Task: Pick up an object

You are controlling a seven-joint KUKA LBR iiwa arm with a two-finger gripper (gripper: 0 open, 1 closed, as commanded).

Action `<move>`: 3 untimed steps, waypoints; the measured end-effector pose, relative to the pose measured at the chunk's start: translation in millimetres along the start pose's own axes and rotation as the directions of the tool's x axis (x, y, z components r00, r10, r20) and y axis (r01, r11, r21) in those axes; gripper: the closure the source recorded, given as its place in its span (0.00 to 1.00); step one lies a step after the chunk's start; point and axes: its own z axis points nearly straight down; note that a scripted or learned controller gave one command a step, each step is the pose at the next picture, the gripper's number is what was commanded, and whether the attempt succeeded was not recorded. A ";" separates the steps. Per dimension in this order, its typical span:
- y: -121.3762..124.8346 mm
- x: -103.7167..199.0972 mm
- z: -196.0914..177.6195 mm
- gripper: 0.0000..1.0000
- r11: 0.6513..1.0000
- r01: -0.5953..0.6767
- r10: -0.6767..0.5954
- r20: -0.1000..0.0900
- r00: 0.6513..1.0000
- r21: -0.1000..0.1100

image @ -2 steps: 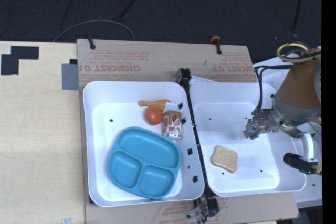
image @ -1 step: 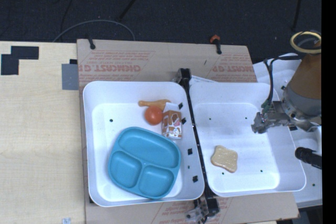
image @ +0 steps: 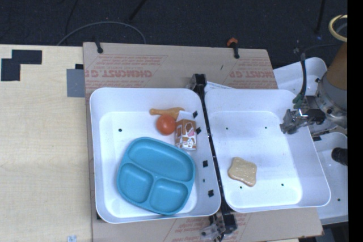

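A flat tan cracker (image: 243, 172) lies well left of the end effector (image: 289, 123), whose grip cannot be told.

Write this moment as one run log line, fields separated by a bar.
gripper at right bin right rim, nothing seen held | beige piece in right bin | blue tray in left bin

Place: a robotics lab or test bench, not a home.
Bench: a pale wooden top (image: 39, 139) carried a cardboard sheet (image: 176, 68), held by clamps (image: 231, 42) at its far edge.
Bins: two shallow white bins (image: 105, 122) sat side by side, joined by black brackets (image: 199, 85).
Floor: dark carpet with loose cables (image: 102, 28) (typical of a rig).
Arm: grey machinery (image: 332, 93) stood at the right.
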 end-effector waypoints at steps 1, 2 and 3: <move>0.9 -0.8 -46.8 1.00 1.000 0.000 0.000 0.000 1.000 0.001; 11.8 50.3 -42.9 1.00 1.000 0.003 -0.003 -0.003 1.000 0.006; 5.7 101.8 -24.5 1.00 1.000 0.001 -0.001 -0.002 1.000 0.008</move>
